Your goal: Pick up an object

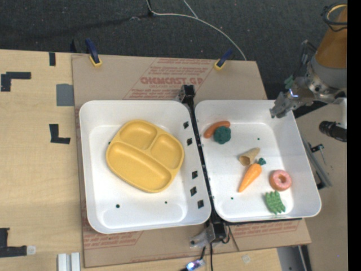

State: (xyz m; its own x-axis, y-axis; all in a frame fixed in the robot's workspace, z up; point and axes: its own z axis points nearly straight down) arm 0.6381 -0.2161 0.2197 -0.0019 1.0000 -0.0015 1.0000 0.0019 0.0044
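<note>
Hovering over the right bin's (293, 130) far right corner, the gripper (280, 107) held nothing (finger spacing: couldn't tell). Carrot (250, 176), donut (280, 180), cone (249, 156), green piece (275, 202) lay in that bin; yellow tray (145, 154) sat in left bin (90, 168).

You have two white bins: the left bin (90, 168) and the right bin (293, 145). The left bin holds one yellow divided plate (145, 154). The right bin holds six toy foods: one sausage (215, 128), one broccoli (222, 135), one cone (249, 157), one carrot (250, 176), one doughnut (280, 180), one green leafy piece (275, 202).
</note>
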